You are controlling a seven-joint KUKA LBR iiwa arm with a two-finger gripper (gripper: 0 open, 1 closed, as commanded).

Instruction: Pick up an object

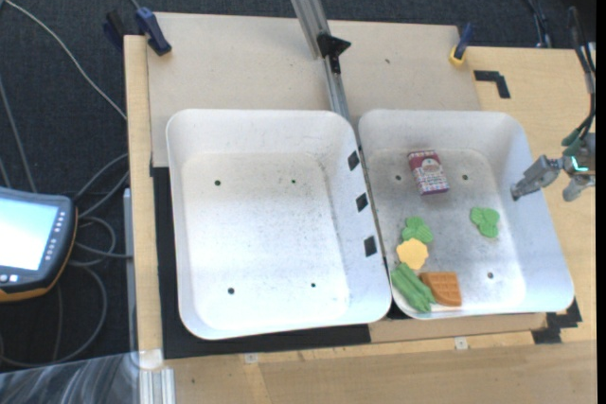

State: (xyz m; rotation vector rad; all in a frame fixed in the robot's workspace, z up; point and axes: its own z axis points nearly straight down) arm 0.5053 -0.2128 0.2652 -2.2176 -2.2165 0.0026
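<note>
A: Where is the tool (554, 178) right now?

B: At the right edge of the right bin (530, 156), hanging over the rim and apart from everything inside. Its two fingers look spread, and nothing sits between them.

A: So nothing picked up yet?

B: No. By my reading the task is barely begun: every object lies on the bin floor. The red carton (428, 172) lies near the middle toward the back. A small green piece (486, 221) lies nearest the tool, toward the right wall. Another green piece (416, 230) touches a yellow piece (412, 253) just below it. In the front corner a long green vegetable (410, 287) lies beside an orange cracker (442, 289), both up against the rim.

A: And the left bin (260, 222)?

B: It has just specks and marks on its floor.

A: What remains, then?

B: Everything, I'd judge: move in over one object, descend, close on it and lift. The lone green piece or the carton look easiest, since each stands apart from its neighbours.
</note>
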